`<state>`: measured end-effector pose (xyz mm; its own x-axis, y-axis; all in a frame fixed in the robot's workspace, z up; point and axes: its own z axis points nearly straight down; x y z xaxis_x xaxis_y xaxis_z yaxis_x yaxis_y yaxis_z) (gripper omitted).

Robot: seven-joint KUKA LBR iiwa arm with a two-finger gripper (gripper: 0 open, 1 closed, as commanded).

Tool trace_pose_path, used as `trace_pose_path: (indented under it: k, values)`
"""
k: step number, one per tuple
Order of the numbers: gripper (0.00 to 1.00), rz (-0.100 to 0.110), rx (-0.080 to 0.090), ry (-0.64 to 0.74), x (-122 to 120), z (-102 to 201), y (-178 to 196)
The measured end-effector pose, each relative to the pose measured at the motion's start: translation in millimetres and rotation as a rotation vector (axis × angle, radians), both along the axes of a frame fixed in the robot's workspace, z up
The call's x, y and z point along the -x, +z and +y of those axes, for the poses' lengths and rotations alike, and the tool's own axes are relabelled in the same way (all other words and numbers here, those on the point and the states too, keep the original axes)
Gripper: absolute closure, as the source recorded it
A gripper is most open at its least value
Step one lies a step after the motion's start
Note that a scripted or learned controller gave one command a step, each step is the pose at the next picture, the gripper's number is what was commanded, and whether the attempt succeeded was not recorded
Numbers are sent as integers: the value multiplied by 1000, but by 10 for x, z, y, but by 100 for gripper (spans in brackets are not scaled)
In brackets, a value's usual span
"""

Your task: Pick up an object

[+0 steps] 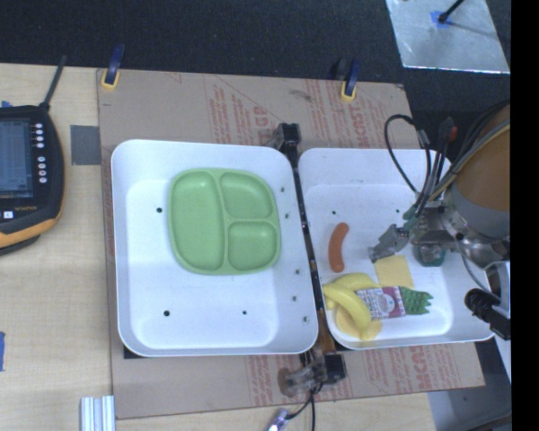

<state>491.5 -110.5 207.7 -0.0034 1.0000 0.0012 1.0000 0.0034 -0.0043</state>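
Note:
The right bin (359, 171) holds a red-brown sausage (339, 245), a yellow banana (349, 300), a yellow cheese slice (393, 271), a small pink carton (385, 303) and a green leafy toy (419, 302). These lie close together in the bin's near half. My gripper (388, 243) is low over the right bin, just above the far edge of the cheese slice and to the right of the sausage. I see nothing held in it. The arm's wrist (436, 236) hides part of the bin's right side.
The left bin (126, 241) holds a green divided plate (223, 220). A teach pendant (13, 178) lies on the bench at the far left. Black cables (411, 151) loop over the right bin's far edge. Clamps (288, 136) join the bins.

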Motion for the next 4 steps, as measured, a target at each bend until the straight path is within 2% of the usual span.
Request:
trace_pose_path:
  k: [1, 2, 3, 4]
  values:
    - [0, -1, 2, 3, -485, 317, -163]
    - [0, -1, 3, 3, -757, 519, -159]
    - [0, 1, 3, 1, -620, 166, -671]
    - [0, 0, 3, 3, -999, 169, -1166]
